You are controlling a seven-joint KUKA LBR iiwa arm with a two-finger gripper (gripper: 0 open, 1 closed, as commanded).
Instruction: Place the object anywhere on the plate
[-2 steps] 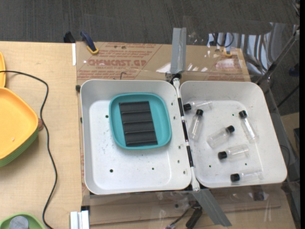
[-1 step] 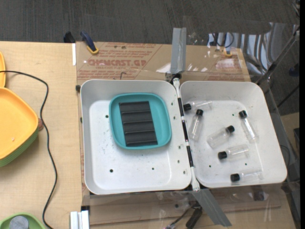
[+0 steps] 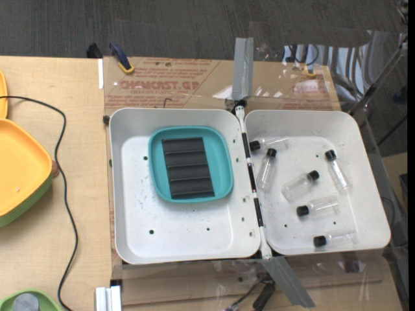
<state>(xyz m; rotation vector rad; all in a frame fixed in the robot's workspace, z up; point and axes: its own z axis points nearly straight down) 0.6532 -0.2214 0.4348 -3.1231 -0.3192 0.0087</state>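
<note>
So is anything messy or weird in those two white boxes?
A bit. The clear vials with black caps lie tipped over and scattered every which way in the right bin. The teal plate in the left bin sits neatly, holding a black ribbed block.

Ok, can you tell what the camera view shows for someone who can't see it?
Two white bins sit side by side: the left bin holds a teal plate with a dark ridged insert, and the right bin holds several clear vials with black caps, scattered.
</note>
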